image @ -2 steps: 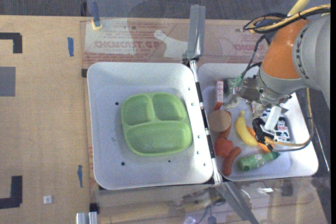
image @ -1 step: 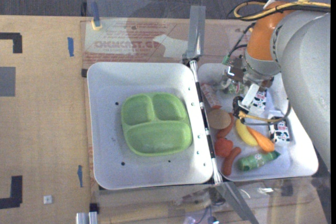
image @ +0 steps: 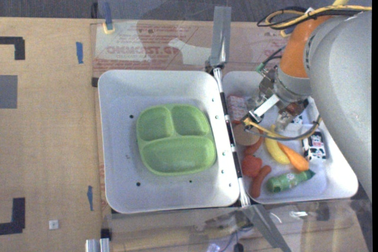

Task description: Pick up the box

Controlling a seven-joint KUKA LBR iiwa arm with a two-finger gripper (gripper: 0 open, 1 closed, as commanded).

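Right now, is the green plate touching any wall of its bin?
Apart. The camera view shows bare white floor all around the green plate, between it and each wall of the bin.

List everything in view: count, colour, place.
Shallow plastic bins: 2, white, side by side on the bench.
Divided plastic plate: 1, green, middle of left bin.
Curved banana: 1, yellow, middle of right bin.
Tapered carrot: 1, orange, against the banana.
Plastic bottle: 1, green, lower right bin.
Sausage-like pieces: about 2, red, right bin's left side.
Small cardboard box: 1, black-and-white, right bin's right side.
Flat packet: 1, pinkish, right bin's upper left.
Arm: 1, grey, orange band.
Gripper: 1, over right bin.
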